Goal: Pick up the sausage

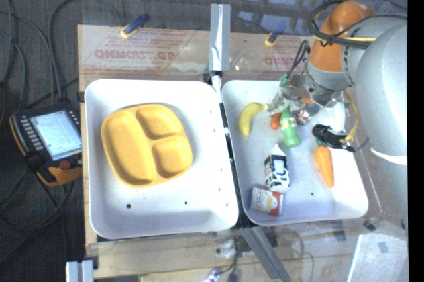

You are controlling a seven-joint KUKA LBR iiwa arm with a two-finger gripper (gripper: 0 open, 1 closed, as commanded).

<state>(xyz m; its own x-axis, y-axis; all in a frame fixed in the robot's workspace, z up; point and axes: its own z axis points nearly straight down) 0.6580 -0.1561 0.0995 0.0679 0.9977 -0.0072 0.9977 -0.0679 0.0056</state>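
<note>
Pincer (289,102) lowered over right bin's (344,204) far clutter

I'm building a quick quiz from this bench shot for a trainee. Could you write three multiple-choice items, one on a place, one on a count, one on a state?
1. Where does the yellow tray lie?
A. In the left bin
B. In the right bin
C. On the floor

2. How many compartments does the yellow tray have?
A. One
B. Three
C. Six

3. How does the carrot lie?
A. Between the gripper's fingers
B. Inside the tray
C. Loose on the right bin's floor

Answers:
1 A: the tray sits in the left bin, apart from the food items.
2 B: one long section and two smaller ones show in it.
3 C: the carrot rests in the right bin, below the gripper, which hovers near the banana and the green bottle.
</note>
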